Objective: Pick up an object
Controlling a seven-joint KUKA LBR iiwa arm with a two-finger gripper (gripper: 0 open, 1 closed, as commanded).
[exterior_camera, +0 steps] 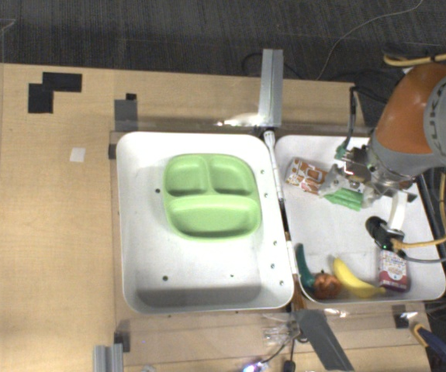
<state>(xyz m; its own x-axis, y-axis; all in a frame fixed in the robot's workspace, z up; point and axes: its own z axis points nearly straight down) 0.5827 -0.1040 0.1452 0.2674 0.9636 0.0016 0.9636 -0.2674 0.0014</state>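
Over the far half of the right-hand shallow white plastic bin (433, 284), the grey arm with its orange band (409, 115) reaches in from the right edge and ends in a two-finger gripper (350, 178). How far that gripper is open cannot be told, as the metal parts blur together from this height. A flat green object (342, 200) lies directly beneath it, close enough that contact cannot be ruled in or out. Just beside it, toward the bin's far left corner, lies a brown and white printed snack packet (305, 176). Along the near edge of the same bin rest a yellow banana (353, 280), a small red apple-like fruit (326, 285) touching its left end, and a dark green curved item (303, 262) against the left wall. A small pink and white carton (392, 270) stands near the near right corner. At the centre of the left-hand white bin (141, 285) lies a light green plastic divided plate (210, 194) with three compartments.
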